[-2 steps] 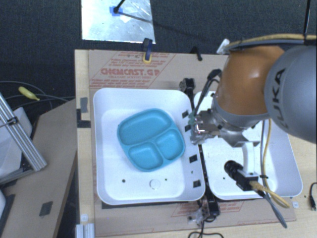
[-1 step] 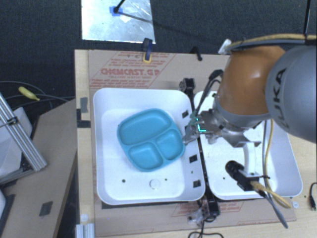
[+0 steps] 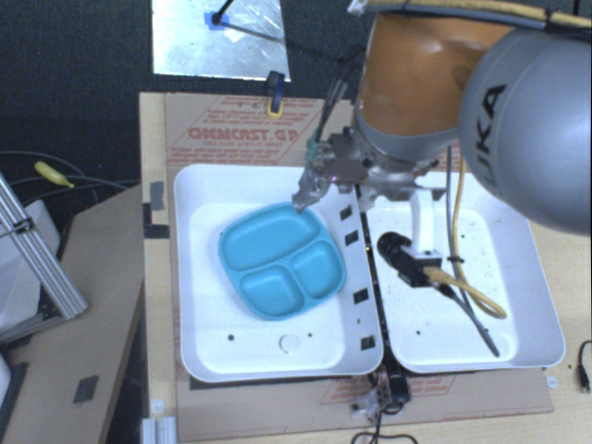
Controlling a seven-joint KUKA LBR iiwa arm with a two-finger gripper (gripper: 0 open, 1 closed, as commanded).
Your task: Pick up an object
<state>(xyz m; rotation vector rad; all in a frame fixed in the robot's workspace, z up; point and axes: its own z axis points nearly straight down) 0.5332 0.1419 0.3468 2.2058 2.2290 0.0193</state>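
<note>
While left bin holds blue tray, hand at tray rim.

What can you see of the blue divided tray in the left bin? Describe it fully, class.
The blue divided tray looks like light blue moulded plastic, with rounded corners and three compartments: one long, two smaller. It lies flat, open side up, turned at an angle, in the left bin, toward the bin's upper right. Its compartments look bare. The end effector sits at the tray's upper edge; whether it touches cannot be told.
</note>
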